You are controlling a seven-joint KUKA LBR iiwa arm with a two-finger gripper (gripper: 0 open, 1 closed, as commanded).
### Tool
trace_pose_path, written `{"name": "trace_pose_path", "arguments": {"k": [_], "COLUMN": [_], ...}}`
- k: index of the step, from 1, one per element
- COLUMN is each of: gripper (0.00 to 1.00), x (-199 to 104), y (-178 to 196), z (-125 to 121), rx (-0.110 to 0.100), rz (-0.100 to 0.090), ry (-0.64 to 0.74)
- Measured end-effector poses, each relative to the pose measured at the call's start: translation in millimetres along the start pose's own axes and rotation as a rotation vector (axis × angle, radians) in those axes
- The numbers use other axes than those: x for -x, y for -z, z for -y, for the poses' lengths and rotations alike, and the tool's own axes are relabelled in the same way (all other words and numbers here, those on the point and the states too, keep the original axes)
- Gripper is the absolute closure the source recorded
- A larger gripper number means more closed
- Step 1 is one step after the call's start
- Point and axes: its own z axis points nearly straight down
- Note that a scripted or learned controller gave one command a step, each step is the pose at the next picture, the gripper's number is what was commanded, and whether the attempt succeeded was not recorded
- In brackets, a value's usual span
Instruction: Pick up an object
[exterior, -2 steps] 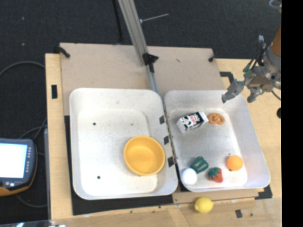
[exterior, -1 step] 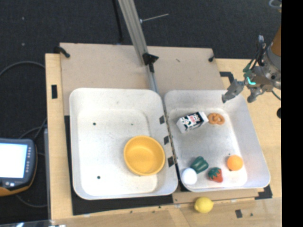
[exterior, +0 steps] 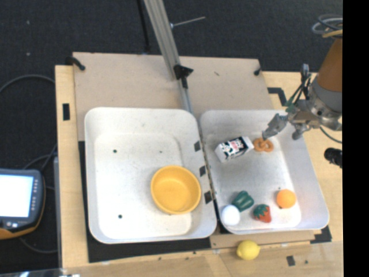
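We note the gripper [exterior: 281, 128] poised beside the pretzel [exterior: 264, 146], likely targeting it; its open-or-closed state we cannot tell.

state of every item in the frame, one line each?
gripper: over right bin, above the pretzel
pretzel: flat in right bin
carton: on its side
yellow bowl: upright in left bin
strawberry: lying in right bin
lemon: on the bench, outside both bins
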Motion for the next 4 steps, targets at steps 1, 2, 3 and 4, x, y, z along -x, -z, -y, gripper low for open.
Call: {"name": "trace_pose_path", "arguments": {"k": [1,2,3,4], "gripper": [0.0,0.0,1.0,1.0], "x": [6,6,7,14], "y": [-63,-126,-111,-51], "z": [3,5,2,8], "rx": [-0.001,0.0,0.01,0.013], "rz": [0.0,0.0,-0.001,0.0], "ry": [0.0,-0.001,-0.005,-0.001]}}
